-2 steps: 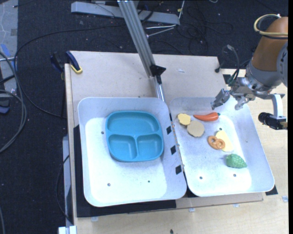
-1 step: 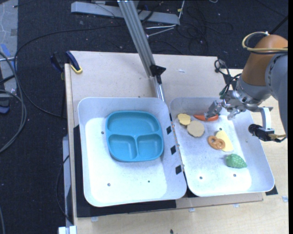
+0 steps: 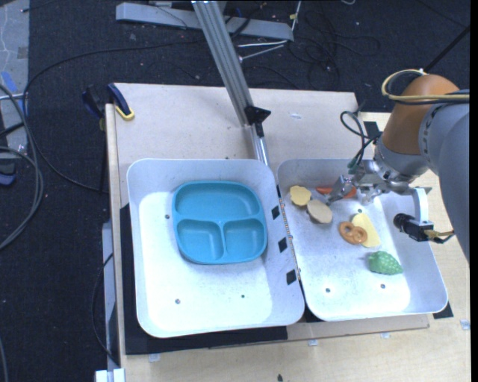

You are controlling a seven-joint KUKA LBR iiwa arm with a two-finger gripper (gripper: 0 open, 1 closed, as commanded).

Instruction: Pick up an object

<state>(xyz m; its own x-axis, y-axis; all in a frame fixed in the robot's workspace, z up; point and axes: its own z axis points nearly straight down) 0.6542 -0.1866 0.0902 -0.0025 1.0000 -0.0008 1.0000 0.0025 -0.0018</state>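
Gripper [image 3: 349,186] low in right bin [image 3: 418,295] over orange piece [image 3: 324,191]; finger opening impossible to tell; blue tray [image 3: 220,222] in left bin [image 3: 149,283].

A pale wooden bench [image 3: 187,119] stands on a dark floor [image 3: 52,224] flecked with light specks. Black cables [image 3: 45,168] trail across the floor at the left (one loops toward the bench edge). A grey metal pole [image 3: 228,63] slants down from a frame [image 3: 187,19] at the top.
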